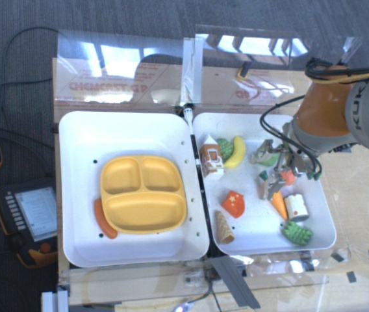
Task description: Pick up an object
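1. Left bin (pixel 74 174): white, shallow; adjoins the right bin.
2. Right bin (pixel 256 236): white, the landmark here.
3. Yellow divided tray (pixel 143 194): in the left bin, a red sausage (pixel 103 220) at its left edge.
4. Arm (pixel 330 112): over the right bin's right side.
5. Tool (pixel 279 174): low in the right bin; state cannot be told.
6. Carrot (pixel 279 206): right bin, just below the tool.
7. Banana (pixel 237 152): right bin, upper left.

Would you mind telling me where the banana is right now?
The banana lies near the top of the right bin, beside the green item and milk carton, left of the gripper.
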Controlling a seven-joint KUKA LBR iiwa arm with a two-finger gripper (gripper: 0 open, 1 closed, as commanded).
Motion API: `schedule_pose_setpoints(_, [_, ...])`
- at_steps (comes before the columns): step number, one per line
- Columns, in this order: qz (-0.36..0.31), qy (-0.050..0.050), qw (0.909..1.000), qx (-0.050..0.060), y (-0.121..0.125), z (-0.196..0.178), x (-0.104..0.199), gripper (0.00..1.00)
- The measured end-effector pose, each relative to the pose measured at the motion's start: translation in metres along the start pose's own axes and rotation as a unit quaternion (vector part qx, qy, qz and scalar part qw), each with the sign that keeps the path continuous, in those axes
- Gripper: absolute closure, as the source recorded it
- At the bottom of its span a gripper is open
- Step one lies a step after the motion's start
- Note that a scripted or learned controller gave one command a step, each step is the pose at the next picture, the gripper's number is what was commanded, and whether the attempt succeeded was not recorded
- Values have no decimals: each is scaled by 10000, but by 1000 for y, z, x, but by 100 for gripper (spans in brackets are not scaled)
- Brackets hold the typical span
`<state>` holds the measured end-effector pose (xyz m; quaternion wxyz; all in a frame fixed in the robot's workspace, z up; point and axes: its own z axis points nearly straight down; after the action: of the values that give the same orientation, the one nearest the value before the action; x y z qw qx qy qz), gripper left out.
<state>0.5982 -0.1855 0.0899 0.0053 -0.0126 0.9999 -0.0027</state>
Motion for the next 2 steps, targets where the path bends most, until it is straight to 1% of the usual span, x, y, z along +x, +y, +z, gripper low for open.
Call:
schedule_pose_setpoints(1, [-196,-2,9998,3,-33,-1,68,0])
schedule_pose_setpoints(2, [-135,-5,9999,-15,22,-2,66,0])
